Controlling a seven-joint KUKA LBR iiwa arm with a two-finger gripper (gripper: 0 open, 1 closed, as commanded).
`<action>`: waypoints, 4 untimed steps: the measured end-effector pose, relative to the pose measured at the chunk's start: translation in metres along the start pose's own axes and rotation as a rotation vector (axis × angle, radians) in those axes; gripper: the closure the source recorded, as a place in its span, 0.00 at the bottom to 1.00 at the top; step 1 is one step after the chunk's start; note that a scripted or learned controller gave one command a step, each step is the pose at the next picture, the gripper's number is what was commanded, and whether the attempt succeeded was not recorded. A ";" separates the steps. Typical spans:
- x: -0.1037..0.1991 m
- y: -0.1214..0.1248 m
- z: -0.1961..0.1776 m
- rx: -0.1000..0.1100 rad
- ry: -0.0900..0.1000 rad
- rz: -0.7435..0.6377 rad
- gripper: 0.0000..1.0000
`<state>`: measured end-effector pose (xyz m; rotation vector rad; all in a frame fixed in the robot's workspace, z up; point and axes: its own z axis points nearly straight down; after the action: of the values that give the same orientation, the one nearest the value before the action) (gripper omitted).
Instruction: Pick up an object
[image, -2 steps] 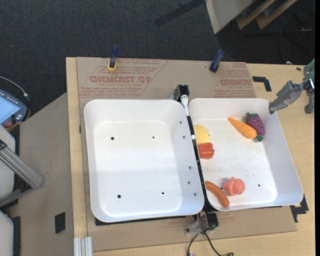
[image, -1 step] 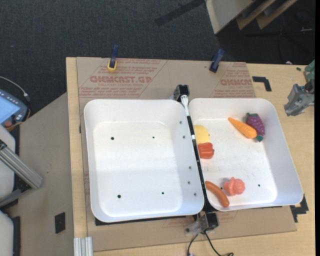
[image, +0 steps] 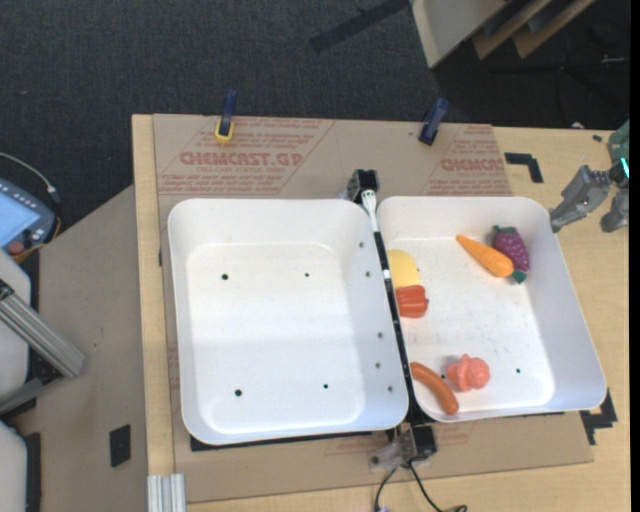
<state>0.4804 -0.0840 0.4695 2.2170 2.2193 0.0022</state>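
The right bin (image: 574, 318) holds several toy foods. An orange carrot (image: 484, 255) lies at its far side, touching a purple grape bunch (image: 511, 248). A yellow piece (image: 402, 266) and a red pepper (image: 411, 301) sit against the divider. Near the front lie an orange sausage (image: 435, 388) and a pink toy (image: 468, 373). My gripper (image: 578, 203) hangs at the far right, just outside the right bin's far corner, above the bench and apart from every toy. Nothing shows in its grasp.
The left bin (image: 182, 300) sits beside the right one, both on a cardboard sheet (image: 300, 150). A blue and yellow clamp (image: 227, 118) and a blue clamp (image: 433, 121) stand at the sheet's far edge. A black clip (image: 363, 184) sits where the bins meet.
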 end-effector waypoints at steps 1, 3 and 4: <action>0.000 0.001 -0.011 -0.005 -0.002 0.000 1.00; 0.000 0.002 -0.022 -0.009 -0.004 -0.001 1.00; 0.000 0.002 -0.021 -0.007 -0.004 0.000 0.00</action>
<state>0.4819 -0.0840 0.4905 2.2111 2.2142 0.0062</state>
